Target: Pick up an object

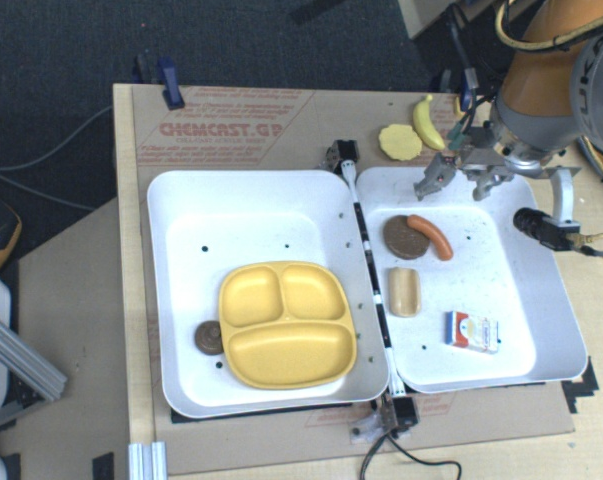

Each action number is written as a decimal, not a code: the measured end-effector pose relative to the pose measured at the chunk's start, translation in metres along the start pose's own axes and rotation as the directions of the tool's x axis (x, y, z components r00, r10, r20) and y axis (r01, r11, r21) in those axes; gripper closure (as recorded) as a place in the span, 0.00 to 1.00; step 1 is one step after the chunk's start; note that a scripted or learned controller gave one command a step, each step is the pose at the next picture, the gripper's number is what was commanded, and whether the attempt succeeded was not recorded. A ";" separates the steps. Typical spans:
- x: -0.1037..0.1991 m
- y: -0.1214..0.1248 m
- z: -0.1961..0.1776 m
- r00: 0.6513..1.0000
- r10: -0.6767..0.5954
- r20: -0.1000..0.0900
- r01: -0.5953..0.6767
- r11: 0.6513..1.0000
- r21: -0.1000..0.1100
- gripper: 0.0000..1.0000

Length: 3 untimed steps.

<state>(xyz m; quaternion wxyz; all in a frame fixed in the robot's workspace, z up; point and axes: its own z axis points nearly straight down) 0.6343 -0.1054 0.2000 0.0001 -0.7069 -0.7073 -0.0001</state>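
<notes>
My gripper (457,181) hangs over the far edge of the right bin (541,298). It is open, its two fingers (430,181) spread wide with nothing between them. Just in front of it, a red-orange sausage (431,235) lies across a brown round patty (402,238). Nearer the front of that bin are a tan bar (405,292) and a small white, red and blue box (471,331).
The left bin (181,218) holds a yellow divided plate (286,323) and a brown disc (209,338) at its left. Behind the right bin, on the bench, lie a banana (428,123) and a yellow round piece (401,142). A blue clamp (168,81) grips the board's far edge.
</notes>
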 end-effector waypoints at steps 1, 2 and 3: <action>-0.023 -0.011 0.121 1.000 0.004 -0.002 -0.004 1.000 0.004 0.00; -0.022 -0.007 0.102 1.000 0.002 0.001 -0.002 1.000 -0.009 1.00; 0.054 -0.063 -0.001 1.000 -0.004 -0.002 0.004 1.000 0.001 1.00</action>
